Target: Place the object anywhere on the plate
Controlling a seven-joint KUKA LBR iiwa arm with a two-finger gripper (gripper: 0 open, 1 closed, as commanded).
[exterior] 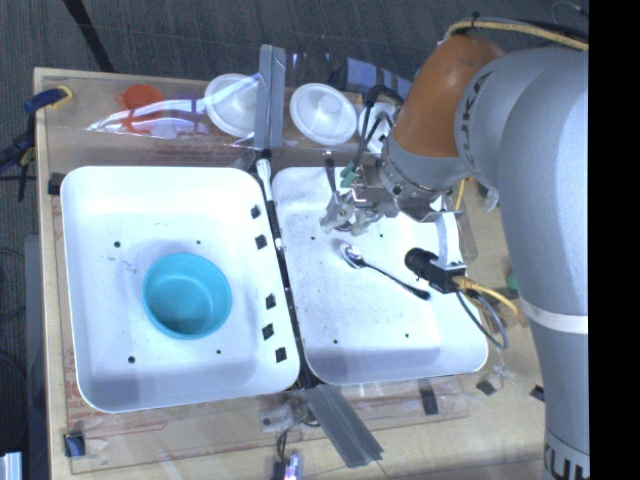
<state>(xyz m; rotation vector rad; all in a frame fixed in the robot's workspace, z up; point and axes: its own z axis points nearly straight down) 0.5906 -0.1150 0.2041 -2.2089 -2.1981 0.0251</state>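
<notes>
Arm: the big grey metal robot arm with an orange band (540,168) is far to the right of the plate.
Left bin: this shallow white plastic bin (120,208) holds the plate.
Right bin: the second shallow white plastic bin (380,338) sits just right of the plate's bin.
Plate: the deep round blue plastic plate (187,294) stands upright.
Spoon: the shiny metal spoon with a dark handle (385,273) lies flat, well apart from the plate, to its right.
Gripper: the two-finger metal gripper (345,218) is right of the plate, by the spoon's round end. I cannot tell how wide it is or if it has hold of anything.
</notes>
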